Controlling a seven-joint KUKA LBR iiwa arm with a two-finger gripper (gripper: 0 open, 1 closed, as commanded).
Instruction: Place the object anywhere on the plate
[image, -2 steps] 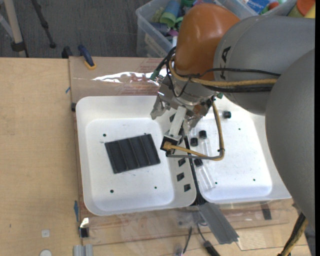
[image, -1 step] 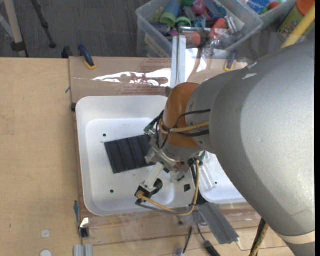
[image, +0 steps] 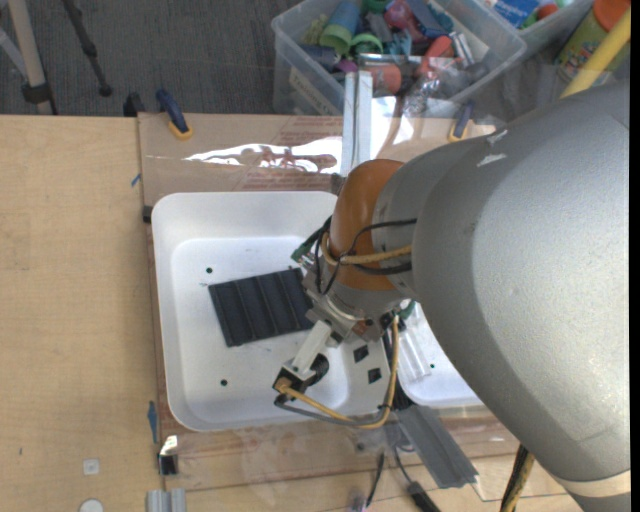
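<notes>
A black ribbed plate (image: 262, 306) lies flat in the left white bin (image: 190, 235), near its middle. My arm reaches over that bin's right side, with the orange band (image: 362, 215) above the wrist. The gripper (image: 350, 332) hangs low over the bin floor, just off the plate's right edge. The wrist hides its tips. Two small dark squares (image: 361, 352) show on the white floor below the wrist; I cannot tell what they are.
The grey arm covers most of the right bin (image: 435, 375). A clear tub of coloured toys (image: 400, 45) stands behind the bins. Blue clamps (image: 176, 118) sit on the board at the back. Bare wooden bench lies to the left.
</notes>
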